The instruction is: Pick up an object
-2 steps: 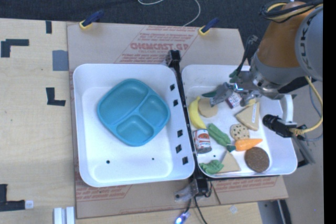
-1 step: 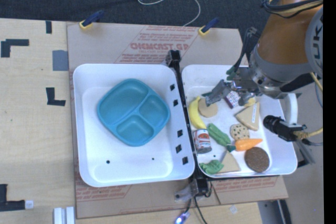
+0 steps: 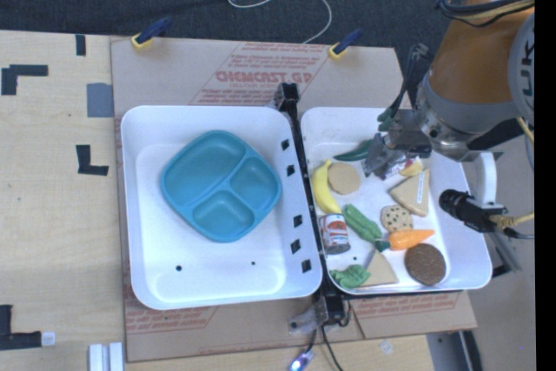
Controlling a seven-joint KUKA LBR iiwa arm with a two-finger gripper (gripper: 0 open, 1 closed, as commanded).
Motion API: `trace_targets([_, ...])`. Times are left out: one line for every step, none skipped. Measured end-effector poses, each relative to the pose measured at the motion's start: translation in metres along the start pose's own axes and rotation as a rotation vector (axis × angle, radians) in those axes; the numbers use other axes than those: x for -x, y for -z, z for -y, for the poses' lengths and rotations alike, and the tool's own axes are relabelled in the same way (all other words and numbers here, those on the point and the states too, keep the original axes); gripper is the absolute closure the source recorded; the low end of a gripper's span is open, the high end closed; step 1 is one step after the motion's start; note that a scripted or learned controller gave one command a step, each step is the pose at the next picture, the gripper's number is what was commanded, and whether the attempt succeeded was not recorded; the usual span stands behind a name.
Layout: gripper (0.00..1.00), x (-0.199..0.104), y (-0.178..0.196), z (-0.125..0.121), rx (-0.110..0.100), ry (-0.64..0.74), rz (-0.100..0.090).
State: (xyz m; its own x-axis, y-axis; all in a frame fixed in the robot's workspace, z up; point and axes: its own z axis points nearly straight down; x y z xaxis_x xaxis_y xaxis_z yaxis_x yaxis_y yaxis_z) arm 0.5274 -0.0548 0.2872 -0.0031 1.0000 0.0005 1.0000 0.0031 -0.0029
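Note:
The right bin (image 3: 476, 272) holds several toy foods: a yellow banana (image 3: 323, 188), a round tan biscuit (image 3: 344, 179), a green pod (image 3: 363, 223), a small can (image 3: 335, 234), a chip cookie (image 3: 395, 217), a carrot (image 3: 410, 238), a cheese wedge (image 3: 412, 194), a brown patty (image 3: 426, 263) and a tan triangle slice (image 3: 380, 270). My gripper (image 3: 391, 156) hangs low over the bin's upper middle, just right of the biscuit and above the cheese wedge. A dark green piece (image 3: 352, 155) lies at its left side.
The left bin (image 3: 139, 124) bears a blue divided plate (image 3: 221, 185). A black divider strip (image 3: 298, 187) runs between the bins. A green leafy piece (image 3: 350, 277) lies at the right bin's front left corner. A black fitting (image 3: 465, 208) juts over the right rim.

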Motion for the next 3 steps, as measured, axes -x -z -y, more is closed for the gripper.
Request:
trace_targets([1.0, -0.032, -0.074, 0.047, -0.011, -0.001, -0.002])
trace_targets([1.0, -0.031, -0.06, 0.044, -0.001, -0.002, 0.0])
trace_targets([1.0, -0.069, -0.106, -0.02, 0.002, 0.002, 0.001])
